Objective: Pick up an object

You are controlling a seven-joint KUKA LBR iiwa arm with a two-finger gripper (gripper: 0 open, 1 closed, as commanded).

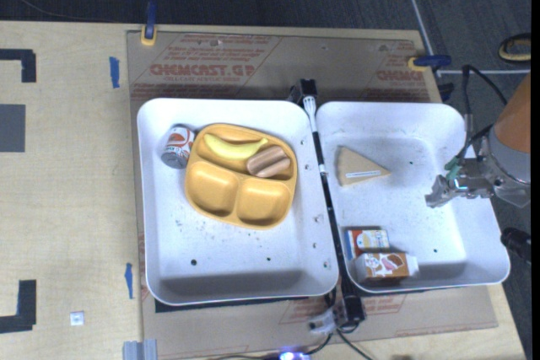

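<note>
A wooden bench (67,181) carries a brown board (278,63) clamped at its far corners, and on it two shallow white bins sit side by side, rims touching. The left bin (169,265) holds a yellow divided tray (236,198) in its far half, tilted slightly, with a banana (229,147) and a hot dog (270,163) lying in the tray's far compartment. A small can (176,145) lies on its side just beside the tray's far-left edge, against the bin's corner.

The right bin (481,257) holds three items. A tan wedge (360,165) lies in the far-left part, its point aimed toward the arm. Two small cartons (377,253) sit touching each other at the near edge, one upright-faced, the other lying on its side with an orange end.

The arm (516,139) reaches in over the right rim, its orange band visible at the frame's edge. The gripper (445,191) hangs low over the bin's right side, well apart from the wedge and the cartons. Its fingers appear drawn close together, and nothing sits between them.
</note>
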